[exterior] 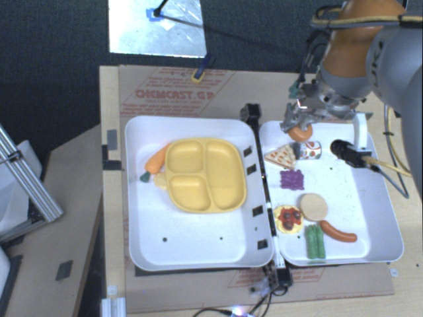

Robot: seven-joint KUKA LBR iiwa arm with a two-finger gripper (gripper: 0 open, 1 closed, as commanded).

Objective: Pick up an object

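My gripper (299, 123) hangs over the back left corner of the right bin (377, 197). Directly under its tip is a small orange fruit (301, 135), partly hidden by it; I cannot tell whether they touch. Beside the fruit lie a triangular sandwich slice (281, 156) and a small can (310, 150). Further forward are a purple grape bunch (291, 179), a round tan bun (313, 207), a small pizza (288, 218), a sausage (338, 232) and green beans (315, 242).
The left bin (142, 230) holds a yellow divided plate (201, 175) with a carrot (156, 158) against its left side. A black divider (262, 177) runs between the bins. A black part on the arm (345, 151) and cables reach over the right bin's back right.
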